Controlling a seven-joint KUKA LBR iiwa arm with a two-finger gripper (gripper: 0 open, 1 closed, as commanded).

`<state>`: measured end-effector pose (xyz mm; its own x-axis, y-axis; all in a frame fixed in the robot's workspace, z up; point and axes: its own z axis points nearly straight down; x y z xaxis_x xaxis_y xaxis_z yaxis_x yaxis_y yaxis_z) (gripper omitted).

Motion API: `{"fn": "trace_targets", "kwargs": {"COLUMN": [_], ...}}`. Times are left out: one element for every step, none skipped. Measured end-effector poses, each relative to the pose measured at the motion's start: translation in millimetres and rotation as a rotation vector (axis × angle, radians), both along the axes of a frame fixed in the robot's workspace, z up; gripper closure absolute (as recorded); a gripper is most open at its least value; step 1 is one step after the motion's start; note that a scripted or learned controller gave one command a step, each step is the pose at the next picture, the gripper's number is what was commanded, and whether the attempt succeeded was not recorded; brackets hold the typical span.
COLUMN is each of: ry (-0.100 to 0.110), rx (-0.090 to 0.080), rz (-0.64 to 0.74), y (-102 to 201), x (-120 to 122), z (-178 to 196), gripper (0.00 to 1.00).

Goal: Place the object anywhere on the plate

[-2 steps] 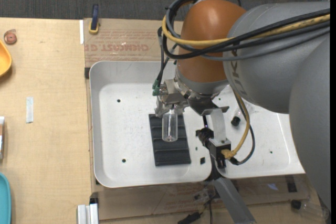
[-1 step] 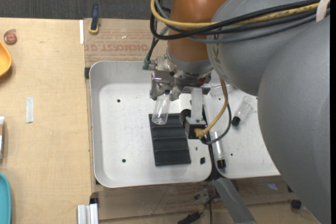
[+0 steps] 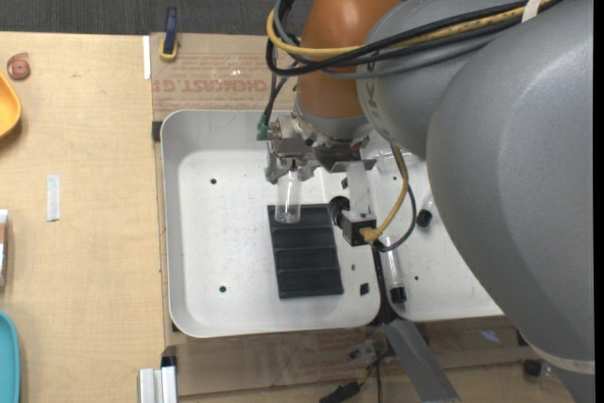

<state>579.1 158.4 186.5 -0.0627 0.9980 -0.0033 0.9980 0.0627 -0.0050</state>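
Note:
A black ribbed rectangular slab [image 3: 307,258] lies flat on the floor of the left white bin [image 3: 203,231], a little right of its middle. My gripper [image 3: 291,201] hangs from the orange-banded wrist [image 3: 342,42] and points down at the slab's far edge, its tip right at or just above that edge. Nothing can be seen held in it. The big grey arm [image 3: 500,156] covers the right side of the view and hides most of the second bin [image 3: 453,293].
The left bin's floor is bare white around the slab. On the wooden bench to the left lie a yellow thing [image 3: 6,109], a small white strip [image 3: 53,198] and a teal thing [image 3: 8,359]. A blue clamp [image 3: 171,31] sits behind the bin on cardboard [image 3: 212,78].

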Motion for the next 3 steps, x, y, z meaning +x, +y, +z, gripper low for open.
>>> {"fn": "trace_targets", "kwargs": {"ry": [-0.002,-0.001,0.000], "rx": [0.001,0.000,0.001], "rz": [0.097,0.126,0.176], "y": [19,51,62], "x": [-8,11,-21], "z": [68,55,16], "gripper": [1.00,1.00,1.00]}}
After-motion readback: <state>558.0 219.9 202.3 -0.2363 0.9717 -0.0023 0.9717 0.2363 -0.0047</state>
